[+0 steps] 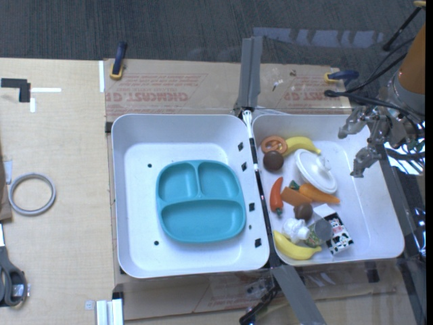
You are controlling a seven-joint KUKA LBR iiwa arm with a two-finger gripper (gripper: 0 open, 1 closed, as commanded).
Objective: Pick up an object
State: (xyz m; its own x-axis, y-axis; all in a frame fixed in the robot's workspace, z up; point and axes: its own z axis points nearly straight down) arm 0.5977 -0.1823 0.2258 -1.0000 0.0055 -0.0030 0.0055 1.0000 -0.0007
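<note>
The right bin holds a heap of toy food along its left side: a pretzel, a yellow banana, a brown ball, a white lidded pot, a red pepper, a carrot, a white garlic bulb, a second banana and a black-and-white box. My gripper hangs over the bin's upper right part, to the right of the white pot and apart from it. Its two fingers are spread open with nothing between them.
A teal divided plate lies in the left bin. On the wooden bench to the left lie a roll of tape and scissors. Cables run beside the arm at the right edge.
</note>
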